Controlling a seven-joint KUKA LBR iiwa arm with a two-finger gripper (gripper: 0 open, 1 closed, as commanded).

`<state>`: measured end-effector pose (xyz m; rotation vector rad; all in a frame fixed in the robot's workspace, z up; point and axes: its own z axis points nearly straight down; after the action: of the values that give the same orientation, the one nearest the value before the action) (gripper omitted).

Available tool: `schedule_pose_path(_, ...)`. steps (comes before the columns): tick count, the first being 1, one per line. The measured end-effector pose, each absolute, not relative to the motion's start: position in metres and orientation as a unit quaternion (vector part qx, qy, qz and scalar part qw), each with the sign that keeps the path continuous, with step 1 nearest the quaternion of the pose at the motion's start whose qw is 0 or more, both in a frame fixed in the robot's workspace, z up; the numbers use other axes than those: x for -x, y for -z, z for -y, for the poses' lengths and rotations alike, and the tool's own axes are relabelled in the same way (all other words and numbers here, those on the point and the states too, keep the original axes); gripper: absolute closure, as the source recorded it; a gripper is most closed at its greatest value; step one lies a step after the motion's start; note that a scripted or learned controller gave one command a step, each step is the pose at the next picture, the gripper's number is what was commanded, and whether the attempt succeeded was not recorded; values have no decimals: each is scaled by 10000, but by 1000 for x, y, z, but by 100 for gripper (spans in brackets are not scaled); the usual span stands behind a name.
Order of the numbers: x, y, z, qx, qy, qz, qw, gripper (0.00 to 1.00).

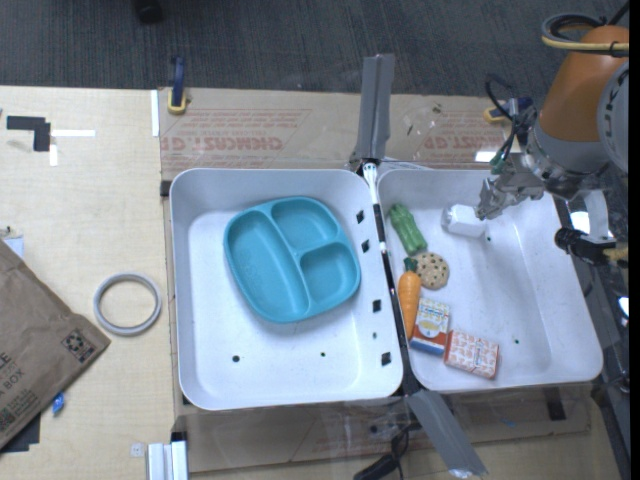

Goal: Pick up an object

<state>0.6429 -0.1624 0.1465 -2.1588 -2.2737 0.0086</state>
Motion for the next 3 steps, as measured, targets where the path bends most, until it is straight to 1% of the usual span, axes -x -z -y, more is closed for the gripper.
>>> schedule_pose_path(1,-643,-146,162,6886,-27,7251,32,0)
schedule_pose_path(2,-622,-89,122,7273,-15,6863,17,0)
schedule_pose_path(3,-574,-88,102,7374,-19,6754,23,0)
